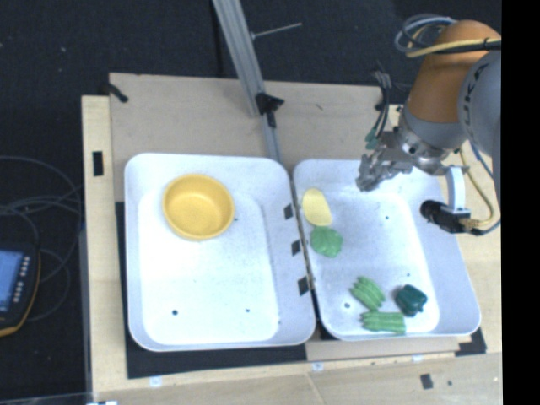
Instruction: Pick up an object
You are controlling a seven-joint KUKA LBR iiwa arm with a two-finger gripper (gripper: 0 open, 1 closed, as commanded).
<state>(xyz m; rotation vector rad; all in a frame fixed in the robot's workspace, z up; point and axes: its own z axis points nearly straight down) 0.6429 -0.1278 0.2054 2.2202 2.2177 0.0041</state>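
My gripper [369,178] hangs over the far edge of the right bin [439,251], with nothing visible between its fingers. In that bin a pale yellow piece [316,207] lies by the left wall, with a round green piece [326,242] just below it. Near the front lie a ridged green piece [368,292], a long green piece [383,321] and a dark teal piece [412,299]. The gripper is up and to the right of the yellow piece, well apart from it.
A yellow bowl [198,207] sits in the left bin [211,310], toward its far left. A grey metal post [245,57] slants up from behind the gap between the bins. A black cable fitting [443,215] hangs beside the right bin's right rim.
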